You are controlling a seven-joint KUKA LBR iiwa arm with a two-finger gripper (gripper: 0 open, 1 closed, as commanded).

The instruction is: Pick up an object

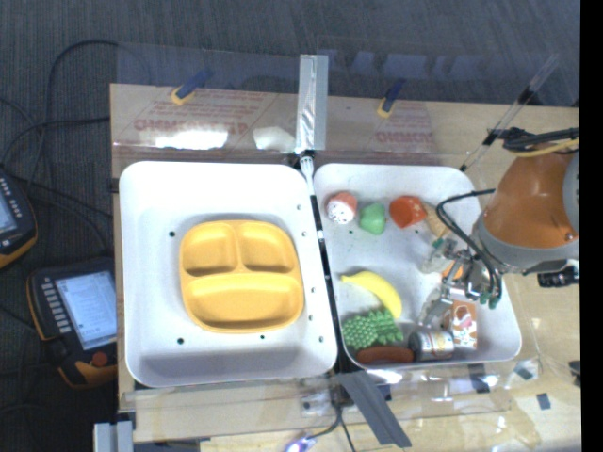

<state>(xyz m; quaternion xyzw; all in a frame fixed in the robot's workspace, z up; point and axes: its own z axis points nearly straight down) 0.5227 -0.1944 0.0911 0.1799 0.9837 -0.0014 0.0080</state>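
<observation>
Over the right bin (509, 342), the gripper (450, 285) is hanging low near the front corner; whether its fingers are spread or closed, I cannot tell. Just below it a small printed carton (463, 327) and what looks like a can (431, 344) are lying. Left of it, a banana (377, 290) is resting.

A wooden bench (546, 365) carries two shallow white bins side by side, the right bin (499, 342) lying directly beneath the gripper (450, 285) and the left bin (151, 252) well off to the jaws' left. Clear plastic sheeting (226, 111) is clipped along the bench's far edge, beyond the jaws.
</observation>
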